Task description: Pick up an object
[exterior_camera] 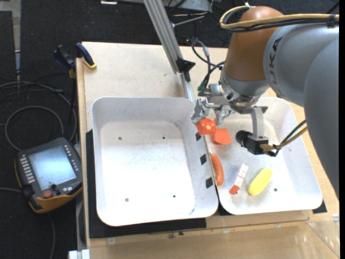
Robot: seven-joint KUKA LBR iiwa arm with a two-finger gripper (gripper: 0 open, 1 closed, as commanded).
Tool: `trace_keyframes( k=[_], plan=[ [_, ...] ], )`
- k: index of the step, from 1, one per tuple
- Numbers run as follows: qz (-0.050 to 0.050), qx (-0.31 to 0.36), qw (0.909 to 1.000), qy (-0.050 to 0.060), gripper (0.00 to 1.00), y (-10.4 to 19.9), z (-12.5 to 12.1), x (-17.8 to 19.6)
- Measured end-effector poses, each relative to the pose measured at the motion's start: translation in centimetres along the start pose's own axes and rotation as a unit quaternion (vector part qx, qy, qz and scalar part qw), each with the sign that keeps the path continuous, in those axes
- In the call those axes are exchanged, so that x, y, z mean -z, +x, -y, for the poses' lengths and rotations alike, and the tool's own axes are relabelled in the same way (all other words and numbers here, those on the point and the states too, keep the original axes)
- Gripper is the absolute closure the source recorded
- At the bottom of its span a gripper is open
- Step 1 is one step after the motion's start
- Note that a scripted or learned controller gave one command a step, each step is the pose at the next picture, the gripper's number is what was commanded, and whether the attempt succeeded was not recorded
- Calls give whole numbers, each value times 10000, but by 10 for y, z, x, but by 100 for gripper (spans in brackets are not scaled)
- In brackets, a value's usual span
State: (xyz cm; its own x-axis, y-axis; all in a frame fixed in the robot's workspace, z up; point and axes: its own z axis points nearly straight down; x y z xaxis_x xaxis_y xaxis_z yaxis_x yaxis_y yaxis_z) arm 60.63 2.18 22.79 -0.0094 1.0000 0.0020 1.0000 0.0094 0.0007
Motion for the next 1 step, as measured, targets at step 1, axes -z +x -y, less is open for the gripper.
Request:
trace_keyframes(
  k=[1],
  plan=[
    [-1,-1,10000,15,100,53,8,-9]
  ],
)
